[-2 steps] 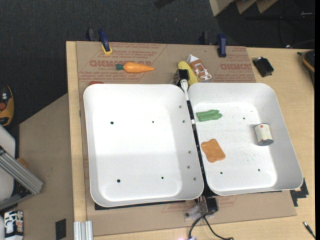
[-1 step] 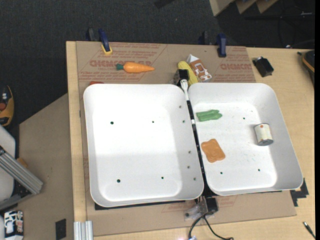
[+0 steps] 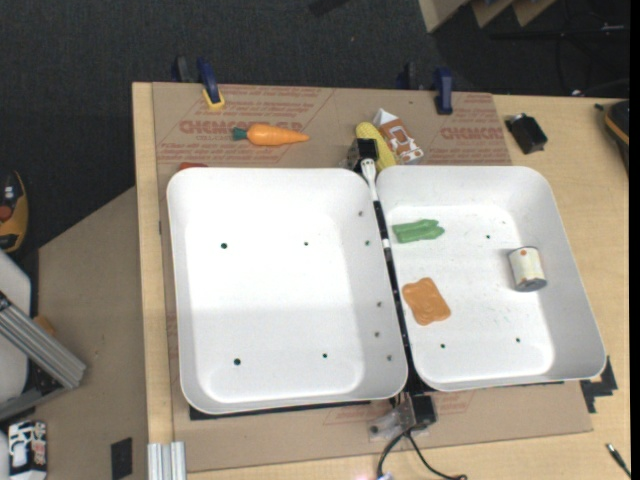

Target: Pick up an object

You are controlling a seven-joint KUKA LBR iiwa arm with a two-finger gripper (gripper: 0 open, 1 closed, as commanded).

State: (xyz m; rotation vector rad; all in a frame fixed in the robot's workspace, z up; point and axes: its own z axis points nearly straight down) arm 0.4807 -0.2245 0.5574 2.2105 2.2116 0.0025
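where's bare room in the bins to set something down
The left bin has bare floor from wall to wall. In the right bin, free patches lie along the near wall and between the orange piece and the white can. Tighter is the inner side, around the green piece.

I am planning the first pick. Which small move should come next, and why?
Probably bring the arm over the right bin, above the small can. It lies apart from the green piece and the orange piece, so nothing crowds it.
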